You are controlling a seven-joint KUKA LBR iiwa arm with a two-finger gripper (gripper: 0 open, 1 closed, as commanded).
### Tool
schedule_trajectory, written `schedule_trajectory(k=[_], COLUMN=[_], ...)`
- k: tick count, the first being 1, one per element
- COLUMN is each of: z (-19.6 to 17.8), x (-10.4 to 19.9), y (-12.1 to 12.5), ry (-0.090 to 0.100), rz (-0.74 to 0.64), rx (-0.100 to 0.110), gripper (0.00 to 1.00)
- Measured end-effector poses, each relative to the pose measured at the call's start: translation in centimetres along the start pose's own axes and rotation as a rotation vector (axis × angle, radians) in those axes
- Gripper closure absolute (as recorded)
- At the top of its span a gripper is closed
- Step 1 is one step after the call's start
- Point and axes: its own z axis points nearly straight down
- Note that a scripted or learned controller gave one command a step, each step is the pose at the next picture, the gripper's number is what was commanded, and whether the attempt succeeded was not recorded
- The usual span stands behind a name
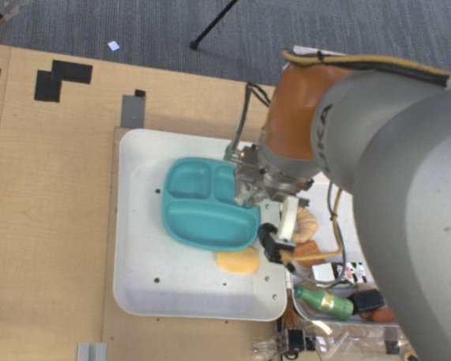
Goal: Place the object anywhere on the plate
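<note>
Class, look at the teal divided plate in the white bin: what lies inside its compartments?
The teal plate shows bare compartments on its left and front. Its right rear corner is covered by the pincer, so nothing can be told there. A yellow disc lies in front, outside the plate.

You see 2 bins on the bench (pixel 39 221), side by side. The left bin (pixel 141 279) holds the plate (pixel 206 214), which lies in its far right part and has 3 compartments: 2 on the far side, 1 on the near side. Just near of the plate, touching its near right edge, lies a flat round object (pixel 237 262), on the bin floor and not on the plate. The gripper (pixel 250 190) stands over the right edge of the plate. In the right bin (pixel 308 307), you find a bottle (pixel 323 301) lying on its side at the near left, and a shell-like object (pixel 307 223) farther back, partly hidden by the arm (pixel 387 152).
</note>
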Motion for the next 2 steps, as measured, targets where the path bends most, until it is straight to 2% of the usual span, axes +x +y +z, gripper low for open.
schedule_trajectory(k=[1, 2], z=[1.05, 1.02], x=[0.71, 0.69], y=[4.14, 4.15], ry=[-0.002, -0.002], rz=[0.115, 0.114], rx=[-0.002, -0.002], gripper=[1.0, 0.0])
